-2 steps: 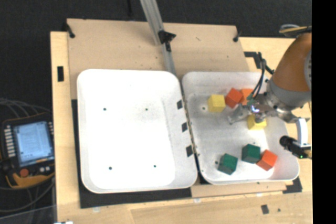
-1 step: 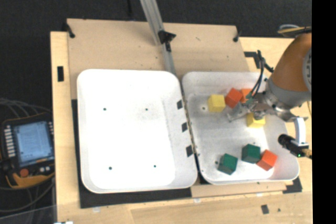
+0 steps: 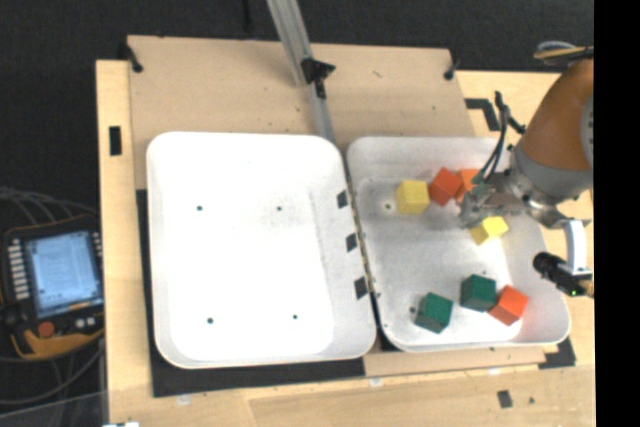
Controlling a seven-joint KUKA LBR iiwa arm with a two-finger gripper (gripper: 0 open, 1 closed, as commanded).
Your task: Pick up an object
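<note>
The right bin [image 3: 400, 335] holds several small blocks. A yellow cube [image 3: 412, 196] and an orange cube [image 3: 446, 185] lie near its back, with another orange piece [image 3: 470, 179] partly hidden behind the gripper. My gripper [image 3: 479, 206] hangs low over the bin's right half, directly beside a small yellow block [image 3: 489, 230] that lies just in front of it. Two green cubes [image 3: 434, 312] [image 3: 478, 292] and an orange cube [image 3: 510, 305] sit near the bin's front edge.
The left bin [image 3: 160, 215] is white with a few dark dots. A slanted metal bar [image 3: 285, 5] rises behind the bins. A handheld control pendant [image 3: 55, 275] rests off the bench at the left. The arm's orange band [image 3: 560, 120] overhangs the right bin's far corner.
</note>
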